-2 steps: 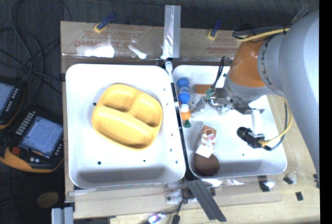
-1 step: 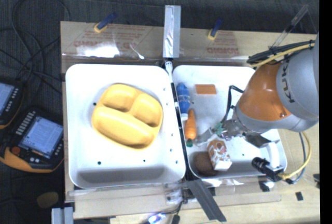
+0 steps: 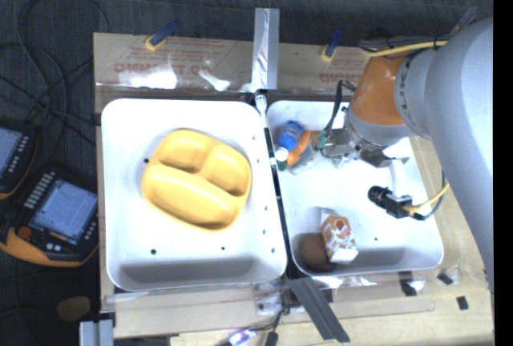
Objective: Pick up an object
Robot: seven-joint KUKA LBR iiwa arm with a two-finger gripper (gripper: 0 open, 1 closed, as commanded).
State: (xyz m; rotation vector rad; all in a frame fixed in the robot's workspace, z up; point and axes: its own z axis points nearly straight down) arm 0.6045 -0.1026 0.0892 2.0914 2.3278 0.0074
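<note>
Far left, off the bench: two handheld control pendants (image 3: 56, 216) with tangled black cables on dark carpet. Next, in the left bin (image 3: 120, 256), a big yellow bread-shaped lump (image 3: 198, 177), lobed, sitting near the middle and touching no wall. Judged soft or foamy and light, but too broad for a two-finger pinch except at a narrow edge. Past the divider, in the right bin (image 3: 425, 248), a small cluster against the upper left corner: a blue-and-white bottle-like item (image 3: 287, 136) just beside an orange piece (image 3: 300, 150), the two touching or overlapping. Likely the target, being nearest the tool. Probably light, rigid, smooth plastic, so prone to slipping or rolling; best taken across the narrow body rather than by an end, with care not to wedge against the bin wall. Lower down, near the front wall, a small red-and-white carton (image 3: 340, 237) leaning beside a dark brown rounded object (image 3: 314, 251); the carton light and crushable, easiest across its flat sides. Just right of the cluster, the gripper (image 3: 330, 142), low over the bin floor under the orange-banded wrist; cannot tell whether parted or closed, and nothing seen held.
</note>
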